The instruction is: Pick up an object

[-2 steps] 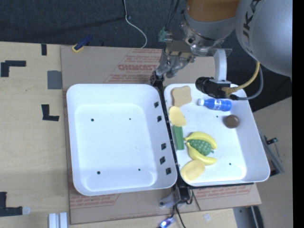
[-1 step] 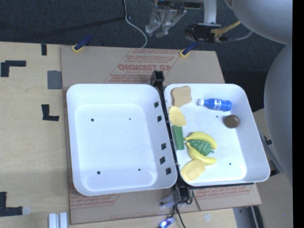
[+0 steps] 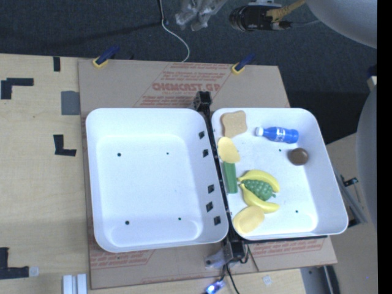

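Note:
The right bin (image 3: 324,188) holds several objects. A tan bread slice (image 3: 233,123) lies at its far left, with a blue bottle (image 3: 277,134) on its side to the right of it. A brown round piece (image 3: 298,157) sits near the right wall. Along the left wall lie a pale yellow piece (image 3: 228,150) and a green stick (image 3: 229,177). Yellow bananas (image 3: 262,195) lie mid-bin with a dark green item (image 3: 261,190) on top of them. A yellow lump (image 3: 248,220) rests at the front. My gripper (image 3: 199,10) hangs blurred over the dark floor, far behind both bins.
The left bin (image 3: 98,182) stands beside the right one on a cardboard sheet (image 3: 177,84). Black clips (image 3: 203,100) join the bins along the middle. A white cable (image 3: 177,38) trails down from the gripper. The grey arm (image 3: 343,5) fills the top right.

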`<state>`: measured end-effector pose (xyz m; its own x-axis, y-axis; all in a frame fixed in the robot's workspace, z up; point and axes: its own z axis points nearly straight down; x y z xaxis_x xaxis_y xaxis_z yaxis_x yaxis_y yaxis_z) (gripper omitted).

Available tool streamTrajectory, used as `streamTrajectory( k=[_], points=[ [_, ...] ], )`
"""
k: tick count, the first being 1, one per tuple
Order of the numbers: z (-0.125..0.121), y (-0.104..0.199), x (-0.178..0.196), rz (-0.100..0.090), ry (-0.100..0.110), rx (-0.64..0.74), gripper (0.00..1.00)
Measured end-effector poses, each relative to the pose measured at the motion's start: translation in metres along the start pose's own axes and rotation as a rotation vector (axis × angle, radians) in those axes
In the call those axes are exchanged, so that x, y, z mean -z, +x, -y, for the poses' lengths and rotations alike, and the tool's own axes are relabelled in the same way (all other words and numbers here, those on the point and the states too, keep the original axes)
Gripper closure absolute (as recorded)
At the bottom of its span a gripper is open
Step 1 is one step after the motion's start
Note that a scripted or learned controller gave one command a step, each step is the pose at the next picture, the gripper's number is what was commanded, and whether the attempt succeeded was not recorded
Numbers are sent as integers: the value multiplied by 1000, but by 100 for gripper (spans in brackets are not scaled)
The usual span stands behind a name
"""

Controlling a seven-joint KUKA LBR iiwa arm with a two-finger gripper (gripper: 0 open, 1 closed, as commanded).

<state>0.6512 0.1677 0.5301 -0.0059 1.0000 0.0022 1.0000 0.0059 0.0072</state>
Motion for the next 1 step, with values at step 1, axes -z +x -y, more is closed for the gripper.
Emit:
streamTrajectory(
  k=[1],
  points=[
    [-17,-101,5,4,6,-12,100]
  ],
)
